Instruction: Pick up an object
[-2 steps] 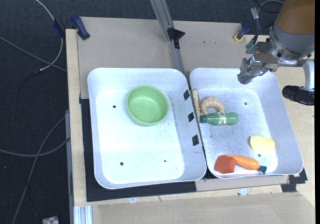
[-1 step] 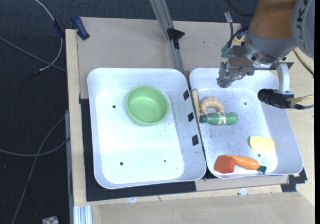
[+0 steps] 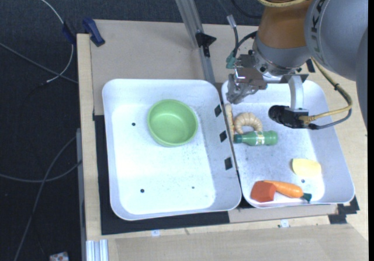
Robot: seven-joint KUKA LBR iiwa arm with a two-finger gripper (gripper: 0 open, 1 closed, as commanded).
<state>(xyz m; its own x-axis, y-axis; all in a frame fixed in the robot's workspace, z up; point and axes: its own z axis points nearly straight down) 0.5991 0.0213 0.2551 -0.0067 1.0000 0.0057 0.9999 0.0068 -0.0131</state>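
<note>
Left bin (image 3: 117,137): one green bowl (image 3: 172,122), well apart from the rest. Right bin (image 3: 333,155): croissant (image 3: 246,120) touching green bottle (image 3: 257,138) near the divider, yellow piece (image 3: 306,167) and carrot (image 3: 286,189) toward the front, red block (image 3: 263,192) touching the carrot. Gripper (image 3: 238,95) just above the croissant at the right bin's rear left corner, nothing visibly held; finger opening cannot be told.
</note>
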